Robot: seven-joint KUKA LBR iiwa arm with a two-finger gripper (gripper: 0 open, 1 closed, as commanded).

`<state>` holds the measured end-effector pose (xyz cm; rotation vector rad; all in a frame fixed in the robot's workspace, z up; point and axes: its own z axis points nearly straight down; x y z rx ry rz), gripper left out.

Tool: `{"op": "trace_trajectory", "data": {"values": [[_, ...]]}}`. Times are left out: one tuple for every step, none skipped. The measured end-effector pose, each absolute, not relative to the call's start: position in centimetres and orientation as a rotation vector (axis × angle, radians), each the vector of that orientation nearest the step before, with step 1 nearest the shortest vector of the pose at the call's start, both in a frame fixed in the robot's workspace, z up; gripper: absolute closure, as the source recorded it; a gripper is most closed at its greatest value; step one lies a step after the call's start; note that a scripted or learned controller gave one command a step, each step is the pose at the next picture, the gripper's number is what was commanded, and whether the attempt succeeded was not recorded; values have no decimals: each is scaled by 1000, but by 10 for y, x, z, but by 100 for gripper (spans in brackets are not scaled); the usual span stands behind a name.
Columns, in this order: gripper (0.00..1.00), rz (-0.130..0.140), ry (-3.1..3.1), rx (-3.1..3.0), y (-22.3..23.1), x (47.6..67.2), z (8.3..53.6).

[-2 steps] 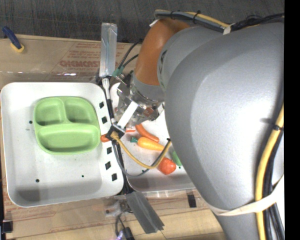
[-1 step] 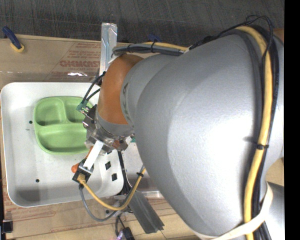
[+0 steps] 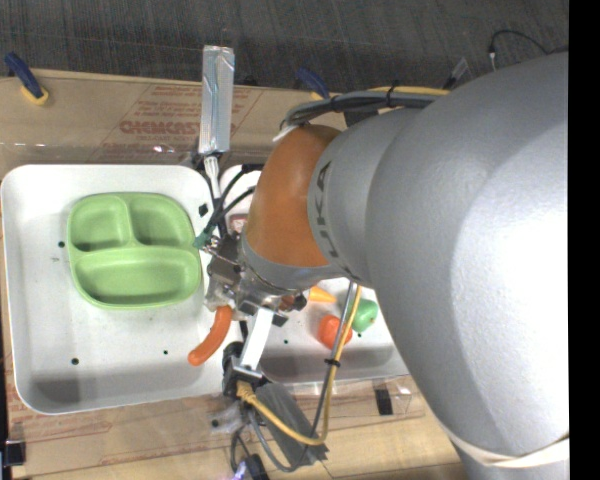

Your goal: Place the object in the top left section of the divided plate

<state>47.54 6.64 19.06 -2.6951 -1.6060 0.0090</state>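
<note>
A green divided plate (image 3: 135, 250) lies in the left white bin (image 3: 40, 368), with two small sections at the top and one wide section below. An orange carrot-shaped object (image 3: 208, 339) slants down to the left just right of the plate's lower corner, over the left bin's right side. Its upper end meets the underside of my gripper (image 3: 230, 303), which sits below the arm's orange band (image 3: 290, 208). The wrist hides how the gripper stands on the carrot. The plate's top left section (image 3: 100, 223) is bare green.
The grey arm covers most of the right bin (image 3: 370, 353), where an orange-red piece (image 3: 330, 330), a green piece (image 3: 366, 314) and a yellow piece (image 3: 322, 295) show. A silver taped bar (image 3: 217, 98) stands at the back between the bins. Cables hang at the front (image 3: 280, 423).
</note>
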Motion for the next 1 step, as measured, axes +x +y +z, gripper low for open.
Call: {"op": "trace_trajectory", "data": {"values": [[100, 10, -1110, -2936, 140, 496, 161]]}}
